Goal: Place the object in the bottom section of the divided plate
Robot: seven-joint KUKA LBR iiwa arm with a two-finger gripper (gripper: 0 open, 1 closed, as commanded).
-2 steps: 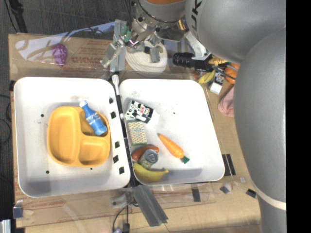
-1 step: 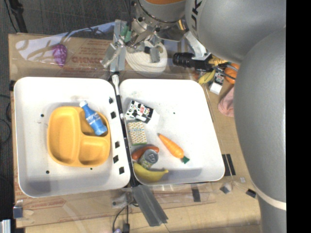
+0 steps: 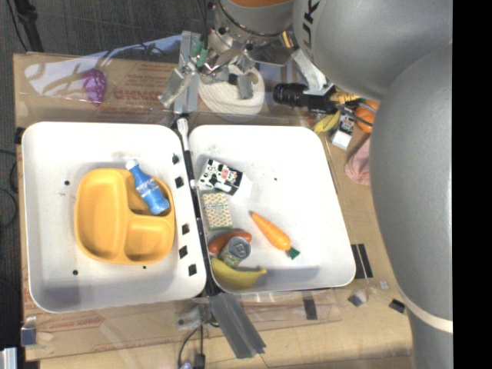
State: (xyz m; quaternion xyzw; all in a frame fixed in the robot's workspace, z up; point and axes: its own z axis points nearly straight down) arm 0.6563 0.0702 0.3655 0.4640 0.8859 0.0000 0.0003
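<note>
The grey arm (image 3: 384,91) filled the upper right, its orange band at the top edge and its wrist bent down beyond the far rims of the bins. The gripper (image 3: 209,71) hung there over a white bowl; whether it was open or closed could not be told. The left bin (image 3: 46,206) held the yellow divided plate (image 3: 108,229), and a blue bottle (image 3: 149,189) lay across the plate's upper right section, tilted. The right bin (image 3: 307,175) held a carrot (image 3: 270,232), a banana (image 3: 237,272), a can (image 3: 237,250), a patterned card (image 3: 221,177) and a small packet (image 3: 217,210).
</note>
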